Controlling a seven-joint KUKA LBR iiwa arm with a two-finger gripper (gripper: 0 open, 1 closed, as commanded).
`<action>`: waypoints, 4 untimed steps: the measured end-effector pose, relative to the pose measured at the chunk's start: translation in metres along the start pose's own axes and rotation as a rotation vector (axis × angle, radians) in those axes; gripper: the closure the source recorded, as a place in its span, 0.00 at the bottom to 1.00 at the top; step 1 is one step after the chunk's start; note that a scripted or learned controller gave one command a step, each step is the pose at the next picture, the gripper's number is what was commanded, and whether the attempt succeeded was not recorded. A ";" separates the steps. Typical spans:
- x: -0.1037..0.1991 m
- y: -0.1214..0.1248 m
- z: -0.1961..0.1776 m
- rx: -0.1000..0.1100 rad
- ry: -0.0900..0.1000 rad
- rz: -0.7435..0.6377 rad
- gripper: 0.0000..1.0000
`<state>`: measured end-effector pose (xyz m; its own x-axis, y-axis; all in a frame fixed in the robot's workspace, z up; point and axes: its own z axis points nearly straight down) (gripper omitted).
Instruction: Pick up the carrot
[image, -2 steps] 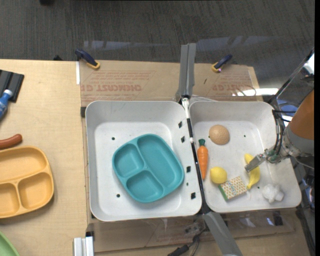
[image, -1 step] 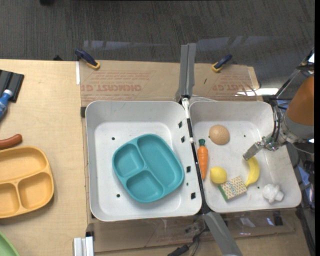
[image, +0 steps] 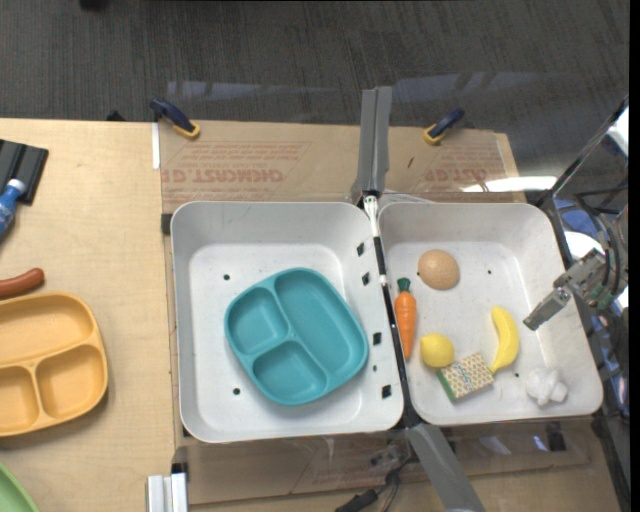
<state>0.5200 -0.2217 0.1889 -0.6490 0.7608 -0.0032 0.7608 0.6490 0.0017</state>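
The gripper (image: 556, 300) hangs over the right bin's (image: 520, 222) right rim, touching nothing; whether it's spread or pinched, I cannot tell at this size. The carrot (image: 405, 316) lies well left of it, against that bin's left wall, beside the lemon (image: 436, 350). Pale wooden bench (image: 90, 190), dark carpet (image: 300, 50) beyond. The arm is cut off at the frame edge.

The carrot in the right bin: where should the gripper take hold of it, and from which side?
Probably from above, closing across the carrot's thick orange upper half. It lies lengthwise along the right bin's left wall, leaves pointing away, so the wall-side finger has little room.
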 end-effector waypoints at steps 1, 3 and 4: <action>-0.031 0.037 0.096 -0.001 0.001 -0.234 0.00; 0.096 0.101 -0.048 -0.001 0.000 -0.453 0.00; 0.092 0.071 0.091 -0.004 -0.003 -0.778 0.00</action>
<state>0.5146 -0.1060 0.0978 -0.9962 0.0863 -0.0076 0.0863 0.9963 0.0015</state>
